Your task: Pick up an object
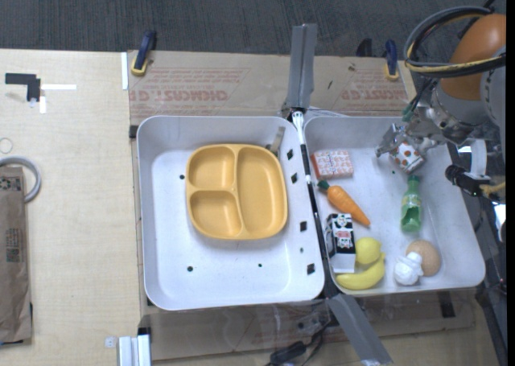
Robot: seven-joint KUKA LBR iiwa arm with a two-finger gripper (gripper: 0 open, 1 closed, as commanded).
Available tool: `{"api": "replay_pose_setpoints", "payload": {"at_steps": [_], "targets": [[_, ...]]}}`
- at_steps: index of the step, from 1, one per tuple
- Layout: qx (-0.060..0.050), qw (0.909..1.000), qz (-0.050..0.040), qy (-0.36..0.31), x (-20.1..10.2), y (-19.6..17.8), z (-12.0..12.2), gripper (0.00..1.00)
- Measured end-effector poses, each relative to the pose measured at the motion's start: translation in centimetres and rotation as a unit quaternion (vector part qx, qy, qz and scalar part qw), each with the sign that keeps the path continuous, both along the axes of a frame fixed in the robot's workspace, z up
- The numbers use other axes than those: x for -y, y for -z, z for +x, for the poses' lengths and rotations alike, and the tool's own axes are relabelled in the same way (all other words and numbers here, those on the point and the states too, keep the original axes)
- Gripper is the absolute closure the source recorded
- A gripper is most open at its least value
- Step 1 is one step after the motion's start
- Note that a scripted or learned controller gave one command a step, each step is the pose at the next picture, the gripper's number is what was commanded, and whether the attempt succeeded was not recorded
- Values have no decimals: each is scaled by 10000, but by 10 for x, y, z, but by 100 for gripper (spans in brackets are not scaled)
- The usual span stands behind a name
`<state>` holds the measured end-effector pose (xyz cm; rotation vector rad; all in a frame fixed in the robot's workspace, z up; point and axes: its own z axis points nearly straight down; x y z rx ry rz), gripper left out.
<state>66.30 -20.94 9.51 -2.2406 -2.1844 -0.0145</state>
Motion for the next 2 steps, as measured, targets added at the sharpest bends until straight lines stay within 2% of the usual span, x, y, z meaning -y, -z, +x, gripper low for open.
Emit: {"api": "replay_pose_setpoints", "payload": {"at_steps": [1, 2], "targets": [[32, 10000, -68, 7, 6, -10, 0, 100], [15, 9995, -85, 302, -37, -103, -3, 100]]}}
